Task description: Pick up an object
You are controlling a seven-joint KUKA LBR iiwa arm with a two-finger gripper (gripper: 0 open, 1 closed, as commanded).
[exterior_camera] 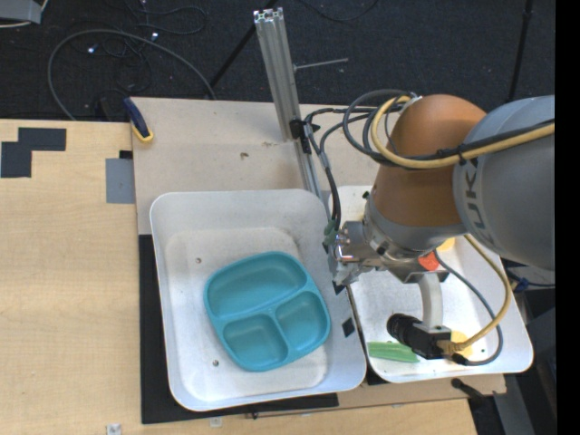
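Wooden bench [63,270], teal tray [265,310] mid left bin [177,243], margins around

The bench [63,270] is pale wood, running from the left edge across to the right under the arm. Two shallow white bins sit on it side by side near its front edge. The left bin [177,243] rests on a dark mat [145,333] that shows along its left and front sides; the right bin [507,352] touches it. Dark and grey square patches [118,179] mark the bench towards its back left. A metal post [283,80] rises from the back of the bench, behind the left bin.
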